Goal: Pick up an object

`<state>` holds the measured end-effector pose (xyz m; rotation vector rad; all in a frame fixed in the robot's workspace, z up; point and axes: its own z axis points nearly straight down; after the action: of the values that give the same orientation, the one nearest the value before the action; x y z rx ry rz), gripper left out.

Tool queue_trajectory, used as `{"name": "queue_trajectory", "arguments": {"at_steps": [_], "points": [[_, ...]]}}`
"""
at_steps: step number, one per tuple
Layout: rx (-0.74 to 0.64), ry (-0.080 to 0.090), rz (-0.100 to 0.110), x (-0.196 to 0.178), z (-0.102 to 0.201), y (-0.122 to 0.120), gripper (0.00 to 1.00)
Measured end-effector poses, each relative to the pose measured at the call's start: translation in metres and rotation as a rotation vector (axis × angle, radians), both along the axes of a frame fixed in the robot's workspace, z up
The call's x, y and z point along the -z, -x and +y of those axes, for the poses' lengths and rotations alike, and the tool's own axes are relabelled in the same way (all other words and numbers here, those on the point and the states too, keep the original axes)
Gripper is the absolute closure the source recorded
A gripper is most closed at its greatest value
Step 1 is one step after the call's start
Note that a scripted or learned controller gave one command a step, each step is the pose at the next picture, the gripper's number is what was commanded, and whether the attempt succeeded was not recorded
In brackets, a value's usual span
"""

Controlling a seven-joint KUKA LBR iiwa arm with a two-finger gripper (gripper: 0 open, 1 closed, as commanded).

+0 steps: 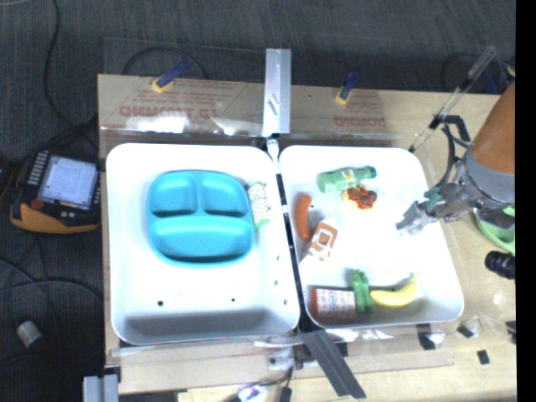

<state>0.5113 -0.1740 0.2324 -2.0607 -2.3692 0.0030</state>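
The right bin [385,249] holds a green bottle [345,178] at the back, with a small red and orange toy [362,197] just in front of it. An orange-red sausage shape [302,214] and a small orange and white box [322,238] lie near the bin's left wall. At the front sit a red and white can [332,303], a green piece [361,291] and a yellow banana [395,294]. My gripper [412,219] hangs over the bin's right side, right of the toy and apart from every object.
The left bin [134,308] carries a blue divided plate [201,216] and a small pale packet [258,202] beside it. A metal post [276,90] stands behind the bins. Cables and a handheld screen [63,187] lie on the floor at left.
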Motion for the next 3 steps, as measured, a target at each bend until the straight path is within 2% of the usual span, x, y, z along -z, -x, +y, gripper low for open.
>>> {"name": "queue_trajectory", "arguments": {"at_steps": [1, 2, 3], "points": [[0.298, 0.000, 0.000, 0.003, 0.065, 0.006, 1.00], [0.298, 0.000, 0.001, 0.003, 0.065, 0.006, 0.00], [0.659, 0.002, 0.004, 0.095, 0.077, 0.029, 0.00]]}}
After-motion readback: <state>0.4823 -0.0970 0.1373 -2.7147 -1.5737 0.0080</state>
